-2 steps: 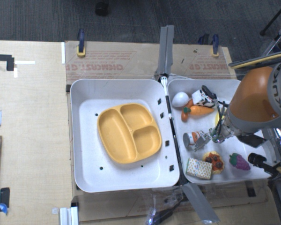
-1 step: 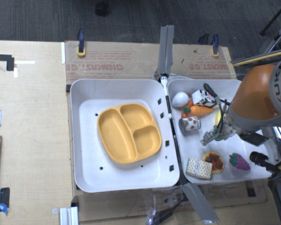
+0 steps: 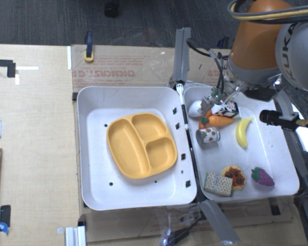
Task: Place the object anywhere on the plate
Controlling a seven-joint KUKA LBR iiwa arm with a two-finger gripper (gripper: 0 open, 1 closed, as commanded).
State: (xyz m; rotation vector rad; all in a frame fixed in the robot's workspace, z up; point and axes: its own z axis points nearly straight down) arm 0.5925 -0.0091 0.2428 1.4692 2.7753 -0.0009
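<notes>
A yellow three-compartment plate [image 3: 141,145] lies in the left bin [image 3: 92,188]. The right bin [image 3: 282,163] holds a toy carrot [image 3: 222,120], a white egg-like piece [image 3: 195,108], a small patterned cup [image 3: 208,136] on its side, a banana [image 3: 242,132], a cracker [image 3: 218,184], a pizza slice [image 3: 234,175] and purple grapes [image 3: 263,177]. My gripper [image 3: 214,103] reaches down into the right bin's far left part, just above the carrot and beside the white piece. Whether anything sits in it is hidden.
A metal divider [image 3: 183,65] runs between the two bins. The arm's orange band [image 3: 259,29] looms over the right bin's far side. A black cylinder [image 3: 277,118] sticks in from the right. Wooden bench lies to the left.
</notes>
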